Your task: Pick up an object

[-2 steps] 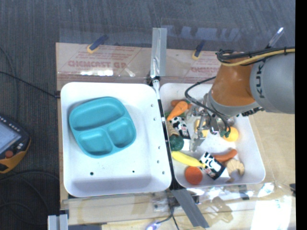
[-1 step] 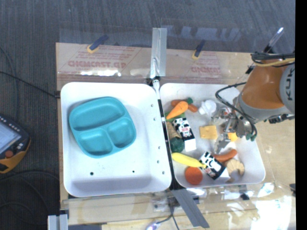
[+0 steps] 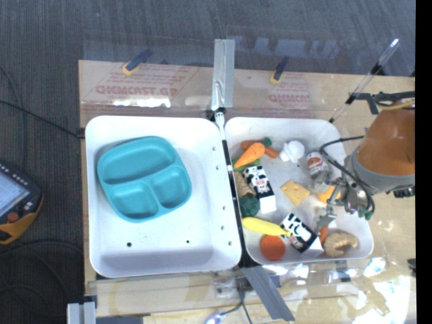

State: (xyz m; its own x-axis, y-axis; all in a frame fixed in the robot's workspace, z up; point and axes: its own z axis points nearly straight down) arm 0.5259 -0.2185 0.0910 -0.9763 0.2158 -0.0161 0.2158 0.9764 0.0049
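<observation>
Gripper [image 3: 335, 204] low at right edge of cluttered right white bin [image 3: 304, 124], near yellow cheese wedge [image 3: 294, 192], lining up a pick; finger state can't tell.

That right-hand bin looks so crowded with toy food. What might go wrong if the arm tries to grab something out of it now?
1. The toys lie packed together: the banana, tomato and black-and-white carton touch or overlap, so a grab may catch two things or slip off.
2. The gripper hangs close to the right bin's far wall, beside the bread roll; coming down there, it might hit the wall or just nudge the roll.
</observation>
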